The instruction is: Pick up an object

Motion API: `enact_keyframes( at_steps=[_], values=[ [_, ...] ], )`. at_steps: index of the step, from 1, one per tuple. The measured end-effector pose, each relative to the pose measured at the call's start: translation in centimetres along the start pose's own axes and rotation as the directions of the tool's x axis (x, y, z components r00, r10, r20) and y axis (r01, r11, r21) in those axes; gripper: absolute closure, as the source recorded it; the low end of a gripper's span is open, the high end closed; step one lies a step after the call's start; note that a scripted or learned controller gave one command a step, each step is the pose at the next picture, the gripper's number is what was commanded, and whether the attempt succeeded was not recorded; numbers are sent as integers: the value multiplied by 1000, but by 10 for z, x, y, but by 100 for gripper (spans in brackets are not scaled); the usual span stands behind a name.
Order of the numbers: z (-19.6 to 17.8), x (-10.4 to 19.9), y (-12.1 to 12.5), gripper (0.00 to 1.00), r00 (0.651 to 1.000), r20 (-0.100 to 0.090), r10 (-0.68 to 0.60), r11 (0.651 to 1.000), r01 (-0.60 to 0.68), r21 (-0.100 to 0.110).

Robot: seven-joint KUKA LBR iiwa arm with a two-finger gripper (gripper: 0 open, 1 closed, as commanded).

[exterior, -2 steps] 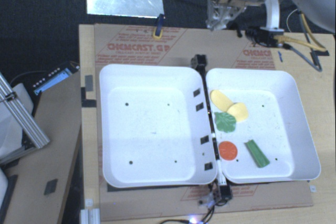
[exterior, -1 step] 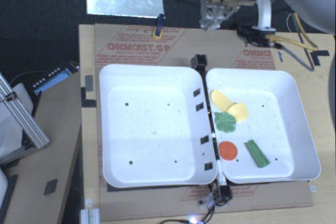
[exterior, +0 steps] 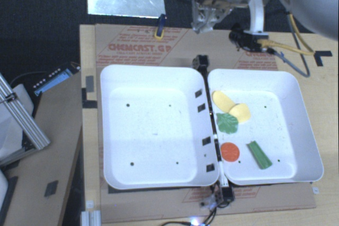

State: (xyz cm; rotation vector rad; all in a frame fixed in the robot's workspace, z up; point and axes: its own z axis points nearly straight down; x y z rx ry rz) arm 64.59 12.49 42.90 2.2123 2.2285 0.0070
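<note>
The hand (exterior: 204,17) hangs above the counter (exterior: 132,45) beyond the far rim of the right bin (exterior: 304,114), well apart from everything inside it; whether it is clenched or released I cannot tell. All the objects lie in the right bin, crowded toward the wall it shares with the left bin (exterior: 153,124). A pale yellow oval piece (exterior: 223,100) lies nearest that wall, touching a second yellow piece (exterior: 241,112); a crinkled green leaf shape (exterior: 228,123) sits just against both. Nearer the front rim rest a flat orange-red disc (exterior: 230,152) and, beside it, a slanted green bar (exterior: 259,154). The right half of that bin is bare smooth white plastic, open room toward its outer rim.
</note>
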Motion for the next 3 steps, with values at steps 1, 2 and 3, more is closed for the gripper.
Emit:
enact_keyframes(
  at_steps=[1,2,3],
  values=[
    [-23,46,-55,100,1000,0,-2,1000,2,2],
    [37,71,-124,100,1000,3,-1,1000,1,12],
    [14,112,-62,100,1000,0,0,1000,0,-3]
  ],
)
